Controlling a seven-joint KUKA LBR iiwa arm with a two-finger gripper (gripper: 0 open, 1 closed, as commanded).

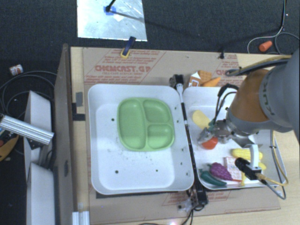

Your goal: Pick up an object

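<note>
**Pincer low over a red toy in the right-hand bin**

Taking the green divided plate (144, 124) as the landmark: it lies flat near the middle of the left bin (105, 172), its three compartments bare, with white bin floor showing all round it. The bin sits on a cardboard-covered table (140, 64).

Right of the plate, past the ridge where the two bins meet, lies the right bin (197, 95). A yellow, rounded toy (200, 119) lies closest to the plate, just inside that bin's left wall. Right of it and slightly nearer the camera, the pincer (209, 136) hangs low over a small red object (210, 143), which shows just beneath the metal tips. Whether the tips are closed on it or merely above it cannot be told from this angle.

Further right and toward the bin's near edge lie a purple bunch of toy grapes (220, 171), a dark green piece (211, 182) along the rim beside it, and a yellow corn cob (243, 153). The grey arm (276, 100) with its orange band (248, 102) fills the space above them.

Behind the right bin, an orange toy carrot (212, 82) rests on the cardboard.
</note>
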